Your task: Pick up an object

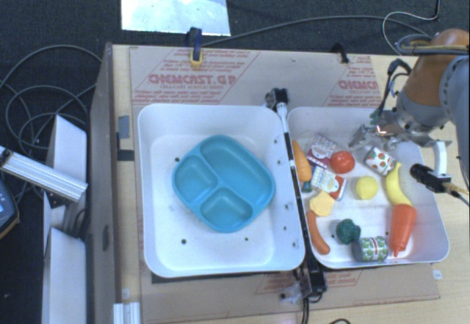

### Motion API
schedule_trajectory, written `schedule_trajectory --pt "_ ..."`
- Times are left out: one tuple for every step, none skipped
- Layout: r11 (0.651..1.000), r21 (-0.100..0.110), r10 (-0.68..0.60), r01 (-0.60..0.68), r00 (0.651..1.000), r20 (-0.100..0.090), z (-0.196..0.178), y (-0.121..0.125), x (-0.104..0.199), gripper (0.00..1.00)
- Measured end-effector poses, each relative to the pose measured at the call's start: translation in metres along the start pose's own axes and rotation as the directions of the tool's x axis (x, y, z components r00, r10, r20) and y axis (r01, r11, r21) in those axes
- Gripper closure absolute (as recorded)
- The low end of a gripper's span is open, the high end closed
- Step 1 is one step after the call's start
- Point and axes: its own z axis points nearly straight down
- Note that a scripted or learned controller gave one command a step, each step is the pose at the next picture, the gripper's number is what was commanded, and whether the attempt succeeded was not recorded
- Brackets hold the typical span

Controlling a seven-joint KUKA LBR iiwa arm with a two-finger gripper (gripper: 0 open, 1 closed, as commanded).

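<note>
Candidate objects all lie in the right bin (440,242), the one nearer the arm. Closest to the gripper (383,133) is a small white carton with red spots (379,161), just below and beside the gripper's tip at the bin's upper right. Nothing sits between the fingers that I can make out, and whether they are spread or closed I cannot tell: the tip is small, blurred and mixed with glare.

Around the carton: a red tomato (342,162) to its left, a lemon (366,187) below it, a banana (397,184) just beside its right, curving down toward a carrot (401,227). Further down, a green broccoli piece (346,229) and a can (370,248). Along the bin's left wall lie another orange carrot (300,162), a sausage-like piece (317,233), a yellow wedge (322,203) and some printed packets (326,178).

Risks, judged from the layout: the carton is crowded by the banana and the tomato, so a descending finger may land on a neighbour and shove the carton aside rather than bracket it. Round items like the lemon would likely roll off a pinch. The bin's far wall is near the gripper, which limits approach from that side.

The left bin (158,242) holds a blue divided plate (222,181). Both bins rest on the worktop (220,76); cables trail over the floor beyond.
</note>
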Motion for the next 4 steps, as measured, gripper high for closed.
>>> schedule_trajectory --pt "1.000 -0.005 -0.001 0.001 1.000 0.002 -0.083 0.023 -0.001 0.00" --pt "1.000 0.002 0.001 -0.001 1.000 -0.001 -0.053 -0.052 0.062 0.00" --pt "1.000 -0.012 0.002 -0.002 1.000 -0.001 -0.007 -0.071 0.054 0.00" --pt "1.000 -0.019 0.004 -0.004 1.000 0.006 -0.007 -0.090 0.073 0.00"
